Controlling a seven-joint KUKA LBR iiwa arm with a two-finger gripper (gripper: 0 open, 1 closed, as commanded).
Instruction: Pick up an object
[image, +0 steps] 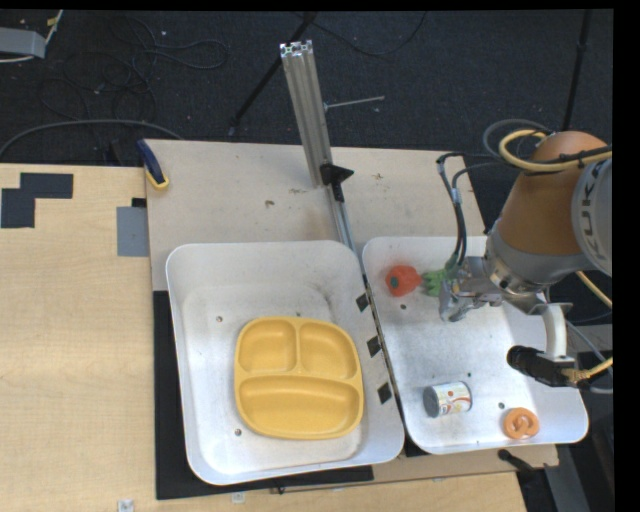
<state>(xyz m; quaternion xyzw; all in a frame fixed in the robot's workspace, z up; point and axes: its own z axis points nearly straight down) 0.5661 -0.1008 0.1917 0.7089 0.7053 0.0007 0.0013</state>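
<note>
Tool (455, 300) near right bin's (560, 425) far edge, by carrot (403, 280).

Your arm (545, 215) reaches in from the right, its orange band uppermost and the grey wrist bent downward, so that the gripper (455, 300) hangs low over the upper part of the right bin (560, 425)

Green object (432, 283): just beside the jaws, partly covered by the gripper (455, 305); form indistinct. Jaws: spacing not discernible. Arm (550, 215): cut off at the right edge.
</note>
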